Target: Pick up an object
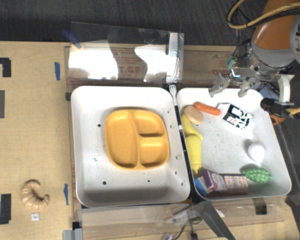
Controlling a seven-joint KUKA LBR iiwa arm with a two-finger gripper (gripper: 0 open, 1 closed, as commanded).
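On the far left of the desk (30, 134) lies a small curled pastry (35, 194), well apart from both bins. The left bin (85, 104) holds a yellow divided plate (137, 137) in its middle. The right bin (275, 134) holds the things to choose from: along its left wall a round beige piece (193, 114) and a yellow bottle (193, 146) below it, an orange carrot (207, 109) just beside the beige piece, a small black-and-white card (237, 116) near the top, a white ball (255, 151), a green bumpy thing (256, 174) and a flat packet (222, 182) along the lower wall.

The hand (231, 87) hangs over the top edge of the right bin, above the carrot and the card. Its two fingers stand apart, so it is open, and nothing is between them.

I judge that the task is at its beginning: no object is lifted yet, all lie in the bin. The hand must yet go down, close on one thing and raise it.
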